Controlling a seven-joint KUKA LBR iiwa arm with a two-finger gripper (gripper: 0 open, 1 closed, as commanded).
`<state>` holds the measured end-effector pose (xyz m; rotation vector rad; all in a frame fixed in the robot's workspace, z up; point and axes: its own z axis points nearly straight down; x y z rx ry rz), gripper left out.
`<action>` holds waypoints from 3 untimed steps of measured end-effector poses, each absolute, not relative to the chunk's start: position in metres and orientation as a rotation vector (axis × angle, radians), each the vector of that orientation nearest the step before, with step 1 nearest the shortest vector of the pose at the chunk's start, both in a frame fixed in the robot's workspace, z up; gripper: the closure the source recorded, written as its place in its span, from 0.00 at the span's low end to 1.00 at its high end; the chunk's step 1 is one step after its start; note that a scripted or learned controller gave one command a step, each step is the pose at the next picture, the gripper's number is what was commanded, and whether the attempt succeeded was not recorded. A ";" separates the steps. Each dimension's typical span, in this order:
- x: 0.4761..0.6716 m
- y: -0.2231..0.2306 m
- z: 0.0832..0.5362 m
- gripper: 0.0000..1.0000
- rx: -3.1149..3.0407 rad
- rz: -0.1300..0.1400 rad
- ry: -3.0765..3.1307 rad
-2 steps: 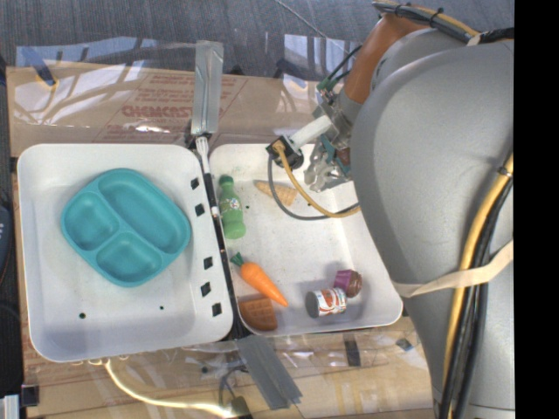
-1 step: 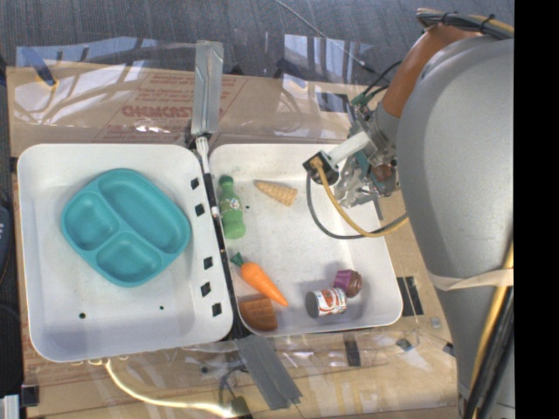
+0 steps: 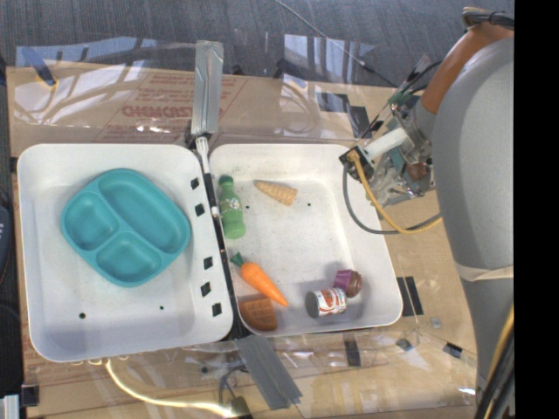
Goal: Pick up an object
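both white bins (image 3: 52, 321) look like matt, faintly speckled plastic. the teal divided plate (image 3: 125, 226) is smooth plastic with a soft sheen. at six o'clock in the right bin, the small can (image 3: 326, 302) shines like metal under a glossy label. the carrot (image 3: 260, 284) and green bottle (image 3: 231, 208) look like smooth toy plastic. clear glossy film covers the brown cardboard (image 3: 157, 103); grey tape (image 3: 208, 85) is dull.
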<state>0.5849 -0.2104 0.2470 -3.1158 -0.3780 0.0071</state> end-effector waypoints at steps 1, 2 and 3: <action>0.523 -0.211 0.353 1.00 -3.101 -0.008 -0.507; 0.537 -0.208 0.284 1.00 -3.118 0.014 -0.341; 0.517 -0.211 0.335 1.00 -3.123 -0.001 -0.326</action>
